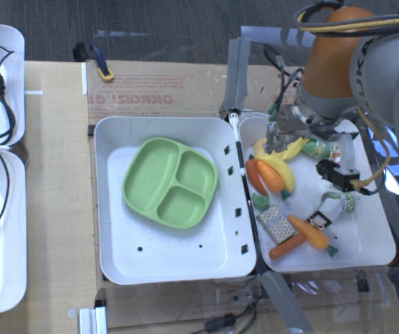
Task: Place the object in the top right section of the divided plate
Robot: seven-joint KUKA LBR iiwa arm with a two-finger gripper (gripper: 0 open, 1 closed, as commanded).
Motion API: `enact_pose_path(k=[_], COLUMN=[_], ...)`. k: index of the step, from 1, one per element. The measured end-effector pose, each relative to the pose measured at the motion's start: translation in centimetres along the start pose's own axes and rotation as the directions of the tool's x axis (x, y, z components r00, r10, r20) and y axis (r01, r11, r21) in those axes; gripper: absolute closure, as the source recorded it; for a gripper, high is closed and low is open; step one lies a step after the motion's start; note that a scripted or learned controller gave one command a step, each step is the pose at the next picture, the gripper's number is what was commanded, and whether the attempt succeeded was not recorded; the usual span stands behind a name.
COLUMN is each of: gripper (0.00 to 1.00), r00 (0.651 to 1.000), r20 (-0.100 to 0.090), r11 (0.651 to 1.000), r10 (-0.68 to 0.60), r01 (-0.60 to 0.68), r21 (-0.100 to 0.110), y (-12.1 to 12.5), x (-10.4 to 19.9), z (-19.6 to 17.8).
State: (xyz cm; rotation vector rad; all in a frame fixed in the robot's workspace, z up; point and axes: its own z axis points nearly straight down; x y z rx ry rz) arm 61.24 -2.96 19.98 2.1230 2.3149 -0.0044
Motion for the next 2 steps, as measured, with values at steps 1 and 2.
enact_pose_path(k=[1, 2], gripper=[1.00, 1.00], r00=[0.988, 0.919], r20=[0.001, 0.001], r11=[0.988, 0.919], r10=[-0.154, -0.394], r01=[0.154, 0.394], r21=[-0.002, -0.003], y=[4.2, 4.7], x=[-5.9, -0.6], z=[-18.1, -22.4])
